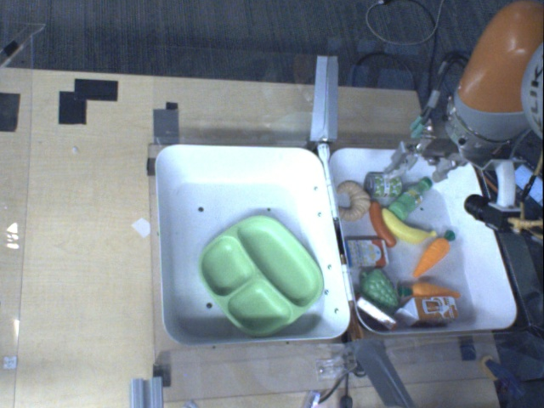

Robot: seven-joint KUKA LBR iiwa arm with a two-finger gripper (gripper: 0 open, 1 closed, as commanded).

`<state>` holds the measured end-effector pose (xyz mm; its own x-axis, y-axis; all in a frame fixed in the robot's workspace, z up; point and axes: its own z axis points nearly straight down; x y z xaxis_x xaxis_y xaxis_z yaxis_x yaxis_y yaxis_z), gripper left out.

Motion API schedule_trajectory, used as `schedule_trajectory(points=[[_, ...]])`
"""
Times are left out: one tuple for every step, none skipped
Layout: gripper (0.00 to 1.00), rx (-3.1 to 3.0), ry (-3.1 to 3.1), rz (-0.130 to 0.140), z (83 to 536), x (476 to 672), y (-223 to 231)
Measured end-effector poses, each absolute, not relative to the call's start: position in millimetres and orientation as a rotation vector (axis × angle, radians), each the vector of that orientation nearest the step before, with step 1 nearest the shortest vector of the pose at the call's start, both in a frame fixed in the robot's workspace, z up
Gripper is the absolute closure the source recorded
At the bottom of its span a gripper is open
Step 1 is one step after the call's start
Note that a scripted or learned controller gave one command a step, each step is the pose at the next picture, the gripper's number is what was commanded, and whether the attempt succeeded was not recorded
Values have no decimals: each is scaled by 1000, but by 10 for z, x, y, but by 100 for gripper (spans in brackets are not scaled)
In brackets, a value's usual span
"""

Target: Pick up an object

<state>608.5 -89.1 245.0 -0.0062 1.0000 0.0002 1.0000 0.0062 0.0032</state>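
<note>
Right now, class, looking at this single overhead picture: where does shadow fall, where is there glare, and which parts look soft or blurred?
Camera view: soft shadow sits under the green plate in the left bin; the bin's white floor is bright but not blown out; a faint sheen marks the bench at left; the gripper and the small items in the right bin look slightly blurred.

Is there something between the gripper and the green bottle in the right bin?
Nothing visible stands between them. The gripper hangs just above the green bottle at the far end of the right bin. The banana and a grey-green object lie close beside the bottle, not over it.
</note>
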Motion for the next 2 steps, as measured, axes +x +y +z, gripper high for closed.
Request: schedule_trajectory(points=[[0, 2281, 2130, 29, 1186, 6232, -974], [0, 2387, 2031, 12, 895, 6719, -1048]])
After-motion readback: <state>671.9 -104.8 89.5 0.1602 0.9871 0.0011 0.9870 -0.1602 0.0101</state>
